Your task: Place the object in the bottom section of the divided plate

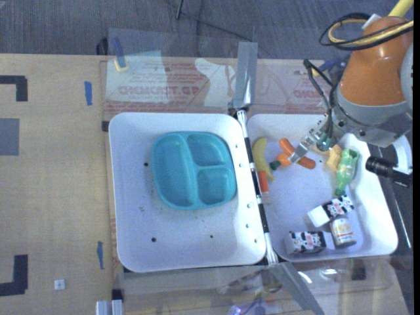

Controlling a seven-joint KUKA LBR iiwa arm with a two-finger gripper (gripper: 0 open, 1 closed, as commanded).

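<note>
Camera view. The arm (374, 71) enters from the right, its orange and grey body hanging over the far right corner of the right bin (387, 238). The wrist slants down and to the left, ending in the gripper (303, 151) low over the far part of that bin. Its fingers (298, 155) are spread a little and released, nothing between them; they stand just beside the carrot (296, 157), tips very near or touching it, which I cannot tell.

Right bin, far left corner: a banana (262, 157) lies along the left wall, a small red and green piece (264, 181) just beyond its near end. Right wall: a green bottle (345, 169) with a pale yellow item (333, 157) beside it. Near right corner: a white block (317, 215), two cow-patterned cartons (306, 241) and a small jar (342, 232), clustered close. The middle of the bin floor is open.

Left bin (131, 241): the blue divided plate (194, 169) sits near the centre, well apart from every wall, all three sections bare. White floor lies open all round it.

The bins touch along their shared edge. They rest on a pale wooden desk (52, 176) with black and blue tape marks; grey carpet and black cables lie past its far edge.
</note>
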